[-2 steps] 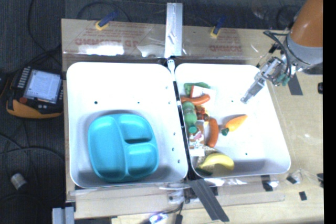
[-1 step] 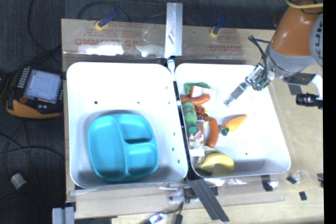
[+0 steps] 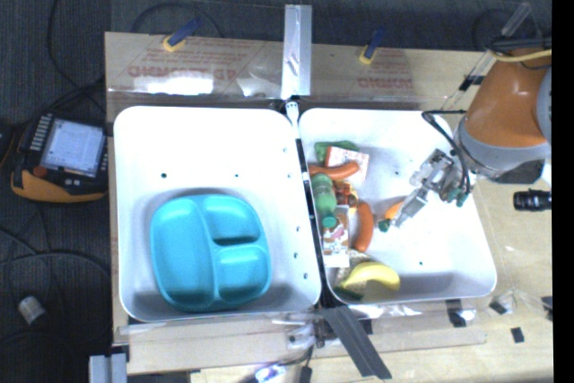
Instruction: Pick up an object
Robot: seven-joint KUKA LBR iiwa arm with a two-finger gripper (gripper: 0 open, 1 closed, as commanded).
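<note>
In the right bin, a pile of toy food lies along the left wall: a red and orange piece, a green piece, an orange sausage shape and a yellow banana at the front. My gripper reaches in from the right and points down-left over the middle of the bin. A small orange piece with a green end sits right at its tip; whether it is touched or held, I cannot tell.
The left bin holds a blue compartment tray. A ridge divides the two bins. The arm's orange band hangs over the right bin's far right edge. A handheld device lies left of the bench.
</note>
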